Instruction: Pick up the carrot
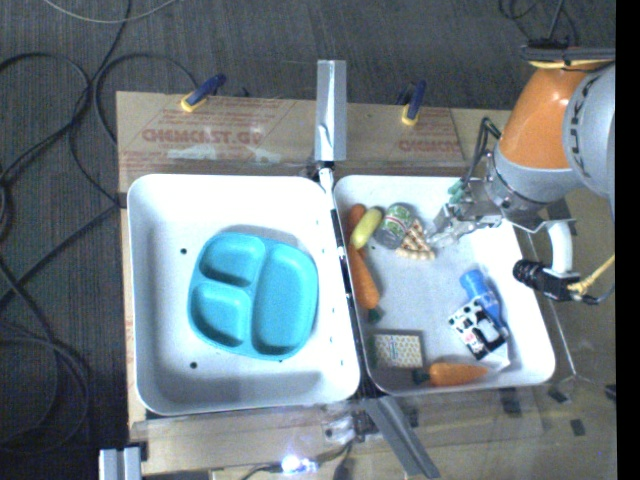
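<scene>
Carrot (363, 268) lying at right bin's nine o'clock wall; gripper (447, 220) hovering near one o'clock, finger state unclear, probably approaching, needing to descend over it.

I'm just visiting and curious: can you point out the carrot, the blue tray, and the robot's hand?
carrot (364, 276): camera view, middle of its orange body, right bin's left wall.
blue tray (255, 293): camera view, ridge between compartments, left bin.
hand (447, 226): camera view, fingertip end, above the right bin.

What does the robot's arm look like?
The arm is chunky and rounded, grey with a bright orange band and dark lettering on its side. At its end is a small silvery metal gripper, with thin dark cables beside it.
</scene>
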Controlling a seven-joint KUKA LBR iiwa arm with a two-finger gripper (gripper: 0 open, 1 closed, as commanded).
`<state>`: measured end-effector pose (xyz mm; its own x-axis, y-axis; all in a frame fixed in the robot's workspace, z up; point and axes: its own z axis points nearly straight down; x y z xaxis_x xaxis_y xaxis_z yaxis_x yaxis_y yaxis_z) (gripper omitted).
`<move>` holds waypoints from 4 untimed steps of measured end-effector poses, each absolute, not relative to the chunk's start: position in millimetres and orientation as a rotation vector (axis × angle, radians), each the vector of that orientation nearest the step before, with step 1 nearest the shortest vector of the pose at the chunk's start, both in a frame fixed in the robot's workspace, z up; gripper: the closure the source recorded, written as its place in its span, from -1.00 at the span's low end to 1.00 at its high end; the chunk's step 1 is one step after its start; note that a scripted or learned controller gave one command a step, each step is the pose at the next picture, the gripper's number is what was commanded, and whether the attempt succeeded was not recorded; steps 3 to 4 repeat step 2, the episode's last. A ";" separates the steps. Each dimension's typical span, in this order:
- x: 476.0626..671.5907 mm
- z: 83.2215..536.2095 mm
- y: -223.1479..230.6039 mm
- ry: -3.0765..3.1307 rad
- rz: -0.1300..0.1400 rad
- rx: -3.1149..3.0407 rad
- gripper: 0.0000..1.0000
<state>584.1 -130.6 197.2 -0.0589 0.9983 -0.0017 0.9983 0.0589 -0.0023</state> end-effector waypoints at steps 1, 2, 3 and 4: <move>512.8 169.6 -136.9 -2.486 0.003 -1.917 1.00; 560.2 206.6 -140.3 -2.642 0.003 -1.702 1.00; 560.2 206.6 -140.3 -2.642 0.003 -1.702 1.00; 560.2 206.6 -140.3 -2.642 0.003 -1.702 1.00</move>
